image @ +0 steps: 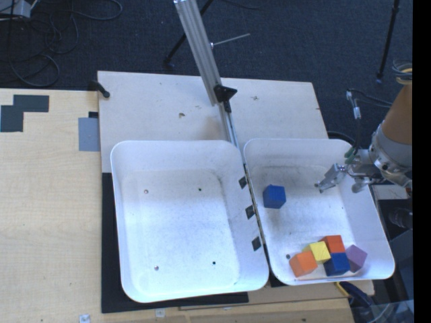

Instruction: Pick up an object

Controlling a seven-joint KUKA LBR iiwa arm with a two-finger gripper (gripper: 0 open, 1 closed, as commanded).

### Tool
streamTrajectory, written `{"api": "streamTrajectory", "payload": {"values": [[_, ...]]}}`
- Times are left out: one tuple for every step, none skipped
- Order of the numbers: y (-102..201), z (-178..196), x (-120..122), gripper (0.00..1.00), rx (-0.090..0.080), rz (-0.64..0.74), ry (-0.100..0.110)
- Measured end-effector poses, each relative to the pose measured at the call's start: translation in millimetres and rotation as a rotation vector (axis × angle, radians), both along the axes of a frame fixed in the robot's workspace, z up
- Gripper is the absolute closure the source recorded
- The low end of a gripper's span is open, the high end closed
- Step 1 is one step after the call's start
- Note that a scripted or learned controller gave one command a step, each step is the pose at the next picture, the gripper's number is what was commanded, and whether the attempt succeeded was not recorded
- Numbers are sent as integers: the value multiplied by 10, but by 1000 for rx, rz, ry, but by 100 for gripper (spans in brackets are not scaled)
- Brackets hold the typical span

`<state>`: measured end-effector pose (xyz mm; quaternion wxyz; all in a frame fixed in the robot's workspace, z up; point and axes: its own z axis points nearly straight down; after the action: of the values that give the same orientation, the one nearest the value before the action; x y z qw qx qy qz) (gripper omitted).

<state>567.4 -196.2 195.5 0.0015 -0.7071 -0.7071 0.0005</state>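
Blocks cluster in the right bin beyond a blue cube; tool state unclear.

High, slanted, perhaps front-facing, over bins

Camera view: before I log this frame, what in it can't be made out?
- End effector: too small and blurred in the camera view to read its state.
- Arm: cut off by the right edge, past the orange band.
- Cube pile in the right bin: cubes overlap, so the count and the hidden faces are unclear.
- Blue cube: its underside is hidden.
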Motion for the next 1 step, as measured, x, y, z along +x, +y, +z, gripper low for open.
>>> {"api": "streamTrajectory", "payload": {"values": [[-3, 100, 0, 100, 0, 1, 0]]}}
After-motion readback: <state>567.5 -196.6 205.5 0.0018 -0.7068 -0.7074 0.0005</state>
